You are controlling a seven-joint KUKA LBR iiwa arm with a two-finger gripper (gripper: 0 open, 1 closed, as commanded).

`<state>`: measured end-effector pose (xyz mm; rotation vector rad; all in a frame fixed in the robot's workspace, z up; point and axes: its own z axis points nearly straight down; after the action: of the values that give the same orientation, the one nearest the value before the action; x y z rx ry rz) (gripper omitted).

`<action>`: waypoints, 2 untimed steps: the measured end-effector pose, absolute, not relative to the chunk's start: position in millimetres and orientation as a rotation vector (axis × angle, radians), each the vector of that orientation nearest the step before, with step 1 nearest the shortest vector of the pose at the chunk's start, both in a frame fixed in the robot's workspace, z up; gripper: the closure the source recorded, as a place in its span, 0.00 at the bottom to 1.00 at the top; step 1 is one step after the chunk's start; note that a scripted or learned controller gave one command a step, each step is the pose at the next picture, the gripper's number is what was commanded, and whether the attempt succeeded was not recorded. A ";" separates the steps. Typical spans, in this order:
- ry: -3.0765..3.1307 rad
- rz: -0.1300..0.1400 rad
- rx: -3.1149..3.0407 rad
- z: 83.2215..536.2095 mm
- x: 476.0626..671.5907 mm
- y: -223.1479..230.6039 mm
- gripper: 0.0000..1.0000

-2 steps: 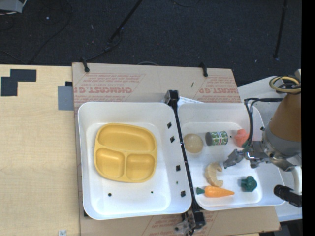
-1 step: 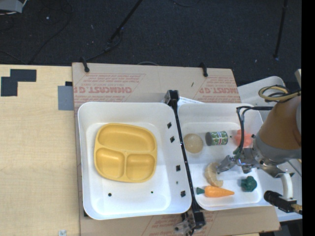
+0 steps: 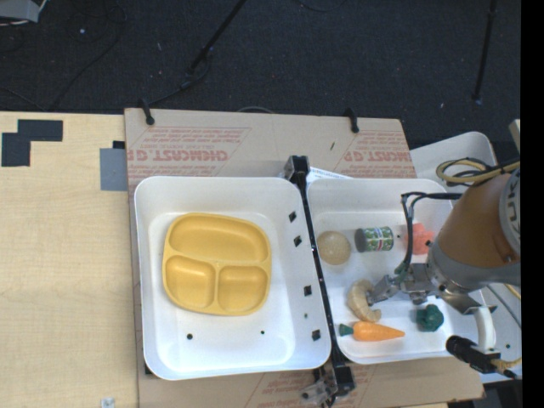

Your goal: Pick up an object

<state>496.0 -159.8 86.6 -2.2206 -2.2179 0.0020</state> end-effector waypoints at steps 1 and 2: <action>-2.215 0.000 -2.224 98.1 496.8 -160.4 1.00; -2.222 -0.001 -2.222 143.9 501.0 -168.3 1.00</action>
<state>501.0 -168.3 143.9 -2.2219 -2.2223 -0.0009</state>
